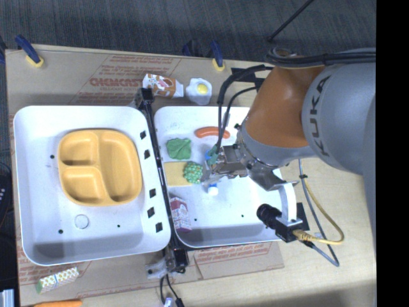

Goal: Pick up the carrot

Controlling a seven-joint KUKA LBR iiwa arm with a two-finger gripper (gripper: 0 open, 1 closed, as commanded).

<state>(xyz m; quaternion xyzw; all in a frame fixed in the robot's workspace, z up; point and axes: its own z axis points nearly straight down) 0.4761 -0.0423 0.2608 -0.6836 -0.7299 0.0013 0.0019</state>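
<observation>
Cardboard-covered bench, two white bins, dark carpet behind.

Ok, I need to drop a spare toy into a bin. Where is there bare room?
Left bin: bare floor below the yellow tray, toward its front wall. Right bin: only a strip along the front wall. Its middle is crowded with the gripper, lettuce, broccoli and sausage.

The carrot is orange-red and slim; it lies flat, nearly level, near the far wall of the right bin.
</observation>
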